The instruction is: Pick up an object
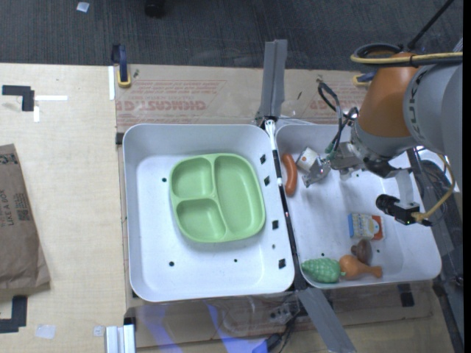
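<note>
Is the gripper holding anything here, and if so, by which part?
Cannot be told. The gripper sits low in the right bin, beside the sausage and a small white cube; no object is visibly gripped.

A pale wooden bench (66, 109) fills most of the view from above, with dark carpeted floor (221, 13) behind its far edge. Two shallow white bins sit on it side by side, touching along their inner edges. The left bin (147, 271) is the larger in view; the right bin (324, 226) lies just beside it, nearer the arm. A flattened sheet of brown cardboard with red lettering (191, 98) lies under the bins' far side. At the bench's left edge rests a brown paper bag (18, 219), lying flat, well apart from the bins. Small black corner marks (18, 94) and a strip of white tape (51, 99) sit near the far left corner.
</note>
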Motion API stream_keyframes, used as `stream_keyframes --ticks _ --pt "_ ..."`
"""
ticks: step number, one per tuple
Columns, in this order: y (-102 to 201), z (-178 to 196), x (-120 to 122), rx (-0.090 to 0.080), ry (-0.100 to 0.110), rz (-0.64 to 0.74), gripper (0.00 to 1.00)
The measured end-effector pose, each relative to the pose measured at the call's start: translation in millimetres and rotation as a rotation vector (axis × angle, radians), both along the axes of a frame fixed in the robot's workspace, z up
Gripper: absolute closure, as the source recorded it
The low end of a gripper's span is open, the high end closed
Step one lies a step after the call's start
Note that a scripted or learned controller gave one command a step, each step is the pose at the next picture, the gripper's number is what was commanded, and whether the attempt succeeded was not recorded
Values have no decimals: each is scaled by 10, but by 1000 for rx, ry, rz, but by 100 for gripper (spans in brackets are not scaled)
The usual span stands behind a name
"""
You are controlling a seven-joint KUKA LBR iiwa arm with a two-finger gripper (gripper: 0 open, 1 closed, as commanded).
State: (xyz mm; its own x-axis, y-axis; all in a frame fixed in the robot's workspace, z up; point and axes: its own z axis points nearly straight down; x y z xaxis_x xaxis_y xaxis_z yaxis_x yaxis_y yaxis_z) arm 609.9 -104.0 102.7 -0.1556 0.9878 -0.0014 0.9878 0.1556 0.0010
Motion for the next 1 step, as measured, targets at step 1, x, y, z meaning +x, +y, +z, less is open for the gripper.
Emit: stream_keyframes --ticks 1 --pt "-137 -112 29 1 1 -37 0"
